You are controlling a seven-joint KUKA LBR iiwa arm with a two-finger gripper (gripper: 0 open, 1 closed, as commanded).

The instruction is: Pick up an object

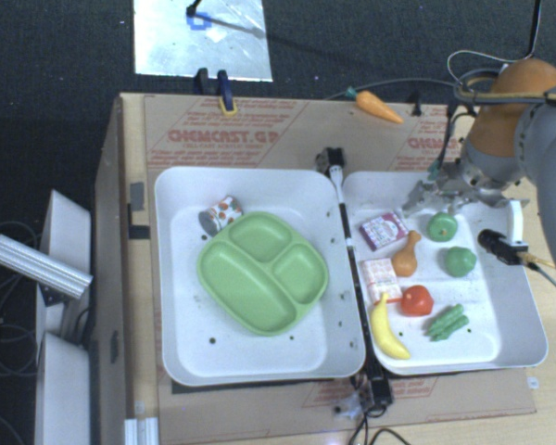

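1. Well below the hand, at the near end of the right bin [528, 336], a banana [386, 330] lies with its long axis running near to far, curving; its lower tip points to the near right.
2. Just right of the banana, a green pod-like piece [447, 323] lies slanted, its long axis running from near left to far right. A red tomato-like fruit [416, 299] sits just beyond it, with a small pink-and-white packet [378, 273] to its left.
3. Closer under the hand, a green round fruit [460, 260] sits alone. Left of it an orange-brown drumstick-shaped piece [406, 256] has its long axis near to far, narrow end pointing away.
4. A purple-and-white packet [383, 230] lies tilted, below and left of the hand.
5. A green apple [442, 225] sits just below the hand, very near its tips; I cannot tell whether they touch.
6. The hand [433, 196] hangs over the far part of the right bin. Whether it is released or clenched cannot be told; nothing shows between its tips.
7. Far left of the hand, the left bin [181, 341] holds a green divided plate [262, 272] and a small patterned cup [221, 215] on its side.
8. Beyond the hand, on the counter [287, 128], a carrot [379, 107] points left and away.
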